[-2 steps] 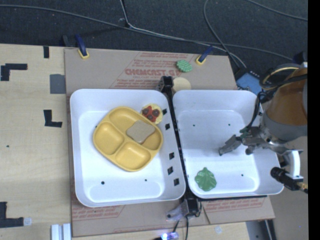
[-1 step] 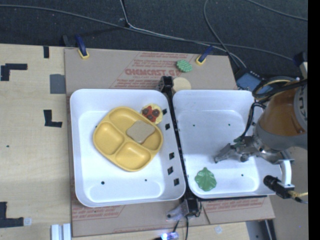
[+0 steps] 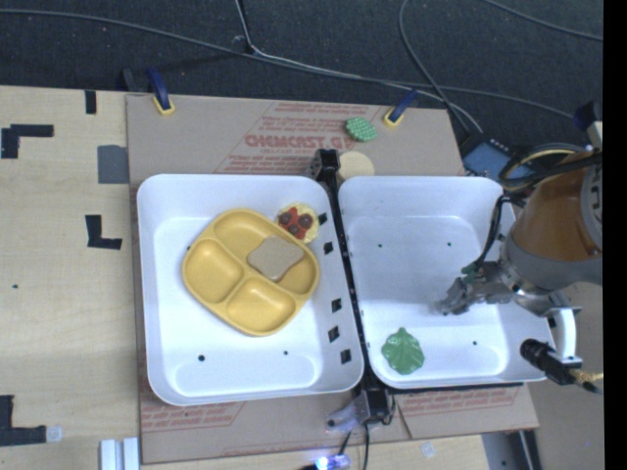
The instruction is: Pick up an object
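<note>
green leafy piece point(image 3: 403, 351) sits by right bin's point(image 3: 421, 194) near wall | gripper point(image 3: 460, 297) hovers up-right of it, close, nothing between the fingers | grip state: cannot tell | piece roundish, no clear long axis

Two shallow white bins sit side by side on a counter point(image 3: 59, 262), seen from above at a slant. The left bin point(image 3: 167, 360) holds a yellow divided plate point(image 3: 220, 272) with a tan slice of bread point(image 3: 274, 257) in one compartment, and a small red and yellow item point(image 3: 297, 220) just beside the plate's upper right edge. In the right bin point(image 3: 411, 213), a green leafy object point(image 3: 403, 351) lies near the front wall. The arm's pincer point(image 3: 457, 300) is low inside the right bin, apart from the green object.
</note>
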Controlling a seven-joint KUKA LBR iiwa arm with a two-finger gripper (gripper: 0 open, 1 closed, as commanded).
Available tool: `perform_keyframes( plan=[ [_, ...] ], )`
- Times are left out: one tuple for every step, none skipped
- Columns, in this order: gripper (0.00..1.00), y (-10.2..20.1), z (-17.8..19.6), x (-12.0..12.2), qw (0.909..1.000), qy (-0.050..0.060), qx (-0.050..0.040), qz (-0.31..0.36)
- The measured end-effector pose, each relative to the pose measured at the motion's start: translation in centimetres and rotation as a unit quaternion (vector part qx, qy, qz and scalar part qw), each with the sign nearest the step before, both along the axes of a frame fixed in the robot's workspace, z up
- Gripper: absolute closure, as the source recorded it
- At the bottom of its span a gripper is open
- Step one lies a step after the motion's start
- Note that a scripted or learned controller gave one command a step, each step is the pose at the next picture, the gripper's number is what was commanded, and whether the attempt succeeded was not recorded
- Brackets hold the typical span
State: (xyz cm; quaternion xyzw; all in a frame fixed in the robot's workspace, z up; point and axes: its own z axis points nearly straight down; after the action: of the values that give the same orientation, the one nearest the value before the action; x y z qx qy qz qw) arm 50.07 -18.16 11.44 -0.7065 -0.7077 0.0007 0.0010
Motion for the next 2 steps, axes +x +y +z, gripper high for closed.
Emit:
perform_keyframes(
  plan=[
    [1.00, -0.2, 4.2, 0.4, 1.0000, -0.003, -0.0009, 0.000],
    [1.00, 0.3, 10.0, 1.3, 1.0000, -0.004, -0.0012, 0.001]
  ],
)
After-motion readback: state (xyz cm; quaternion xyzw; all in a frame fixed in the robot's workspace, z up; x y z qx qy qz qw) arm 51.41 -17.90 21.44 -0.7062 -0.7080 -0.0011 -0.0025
